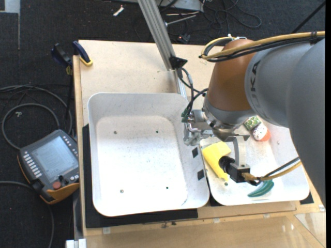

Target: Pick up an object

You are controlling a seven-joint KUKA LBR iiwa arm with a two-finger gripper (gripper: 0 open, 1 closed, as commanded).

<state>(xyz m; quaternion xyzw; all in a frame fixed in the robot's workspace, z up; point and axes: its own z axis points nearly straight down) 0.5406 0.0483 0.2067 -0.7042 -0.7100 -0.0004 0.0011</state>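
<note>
Two shallow white bins sit side by side on the bench, and the right white bin (289, 192) serves as the mark for everything else. The grey arm with its orange band (232, 81) (one arm, bulky enough to cover much of that bin) reaches over the bin's far half. The gripper (222, 136) hangs under the wrist above the bin's left part. Whether it is wide, narrow or holding something cannot be told.

Four loose things show in the right bin, one of each kind. One yellow oblong block (213, 154) lies along the bin's left side, close by the gripper. One teal curved piece (261, 189) lies at the bin's near edge. One small white-and-orange thing (260, 133) and one green-and-white speckled thing (252, 122) sit just beside each other toward the bin's far side, close against the arm.

The left white bin (103, 107) adjoins the right bin's left rim. One grey and orange teach pendant (49, 164) lies on the dark floor, well to the left of the right bin, beyond the left one.
</note>
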